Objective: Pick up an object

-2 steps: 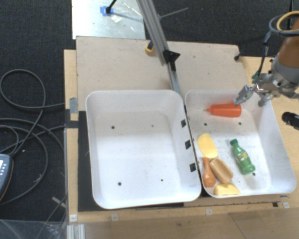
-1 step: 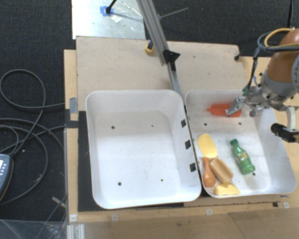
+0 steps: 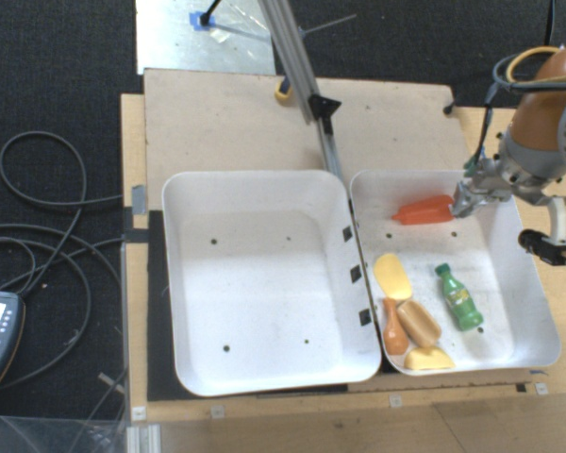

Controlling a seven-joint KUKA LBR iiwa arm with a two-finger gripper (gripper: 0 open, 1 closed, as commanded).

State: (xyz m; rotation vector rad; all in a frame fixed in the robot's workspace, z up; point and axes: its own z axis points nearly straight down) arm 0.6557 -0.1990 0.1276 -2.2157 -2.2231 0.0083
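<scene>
An orange, wedge-shaped object (image 3: pixel 423 211) is located in the rear part of the right bin (image 3: pixel 524 291), tapering toward the left. Its right end is met by the gripper (image 3: pixel 464 206); whether the fingers are apart or clamped cannot be told. Toward the front of the same bin, a green bottle (image 3: pixel 458 297), a yellow piece (image 3: pixel 392 276), a hot dog (image 3: pixel 419 323) and a carrot (image 3: pixel 394 326) are found.

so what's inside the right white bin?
Right white bin holds an orange carrot-like piece at the gripper, a green bottle, a yellow oval, a bun; items beneath are partly hidden.
</scene>
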